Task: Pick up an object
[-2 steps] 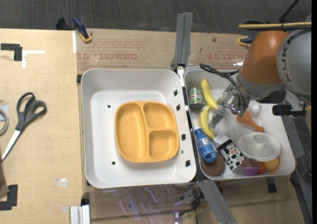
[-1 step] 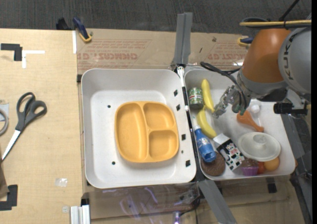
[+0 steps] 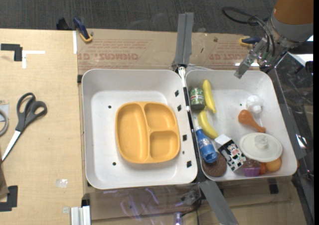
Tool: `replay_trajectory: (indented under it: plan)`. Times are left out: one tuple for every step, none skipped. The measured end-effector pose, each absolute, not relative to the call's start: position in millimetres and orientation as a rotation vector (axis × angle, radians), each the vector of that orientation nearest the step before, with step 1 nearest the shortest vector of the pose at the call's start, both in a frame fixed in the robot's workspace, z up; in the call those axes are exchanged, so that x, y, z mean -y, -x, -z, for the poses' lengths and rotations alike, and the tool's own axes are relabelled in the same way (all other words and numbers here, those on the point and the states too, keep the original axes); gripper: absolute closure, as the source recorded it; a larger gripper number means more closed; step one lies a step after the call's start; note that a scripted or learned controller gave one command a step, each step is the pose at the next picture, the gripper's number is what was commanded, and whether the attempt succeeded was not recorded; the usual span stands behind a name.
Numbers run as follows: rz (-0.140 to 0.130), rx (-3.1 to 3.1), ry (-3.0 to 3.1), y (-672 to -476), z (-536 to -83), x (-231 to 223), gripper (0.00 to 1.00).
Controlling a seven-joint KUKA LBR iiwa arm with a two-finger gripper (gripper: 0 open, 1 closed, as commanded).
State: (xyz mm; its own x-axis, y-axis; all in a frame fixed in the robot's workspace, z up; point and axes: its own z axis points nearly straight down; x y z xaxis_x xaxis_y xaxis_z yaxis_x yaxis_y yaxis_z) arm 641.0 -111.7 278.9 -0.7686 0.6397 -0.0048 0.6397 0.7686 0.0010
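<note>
Camera view puts my gripper point(image 3: 247, 65) above the right bin's point(image 3: 277, 89) far rim; I cannot tell its state. Bananas point(image 3: 208, 96), bottle point(image 3: 205, 145) and drumstick point(image 3: 250, 120) lie below.

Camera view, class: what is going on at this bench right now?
A grey and orange robot arm reaches in from the right, its end effector above the back rim of the right bin, holding nothing visible. That bin holds two bananas, a blue bottle, a green can and other toys. The left bin holds a yellow divided plate. Scissors lie on the bench.
</note>
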Motion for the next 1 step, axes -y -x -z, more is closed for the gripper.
replay_trajectory:
  plan:
    - [0.001, -2.940, -1.100, -651.2, -288.4, 41.0, 1.00]
